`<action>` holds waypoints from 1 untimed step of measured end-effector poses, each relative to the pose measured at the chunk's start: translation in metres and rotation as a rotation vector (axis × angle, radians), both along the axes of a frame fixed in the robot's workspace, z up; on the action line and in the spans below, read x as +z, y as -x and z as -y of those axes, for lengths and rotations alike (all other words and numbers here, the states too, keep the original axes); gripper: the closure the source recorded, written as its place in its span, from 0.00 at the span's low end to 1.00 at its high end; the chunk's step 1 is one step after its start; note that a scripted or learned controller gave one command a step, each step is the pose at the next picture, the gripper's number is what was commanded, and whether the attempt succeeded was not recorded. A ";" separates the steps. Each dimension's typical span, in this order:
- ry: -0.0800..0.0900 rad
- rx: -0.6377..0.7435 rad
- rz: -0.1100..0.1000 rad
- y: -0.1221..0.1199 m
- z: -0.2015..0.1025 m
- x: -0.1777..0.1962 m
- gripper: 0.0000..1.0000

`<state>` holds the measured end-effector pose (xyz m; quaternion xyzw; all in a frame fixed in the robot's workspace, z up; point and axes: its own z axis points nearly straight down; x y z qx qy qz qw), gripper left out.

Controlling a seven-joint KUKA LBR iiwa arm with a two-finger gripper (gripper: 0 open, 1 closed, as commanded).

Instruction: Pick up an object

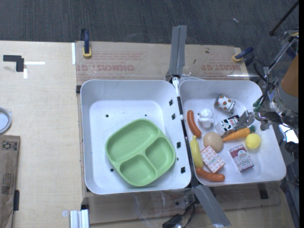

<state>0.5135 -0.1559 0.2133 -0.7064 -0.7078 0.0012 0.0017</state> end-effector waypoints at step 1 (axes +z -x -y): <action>-0.001 0.131 0.002 0.008 0.010 -0.122 0.00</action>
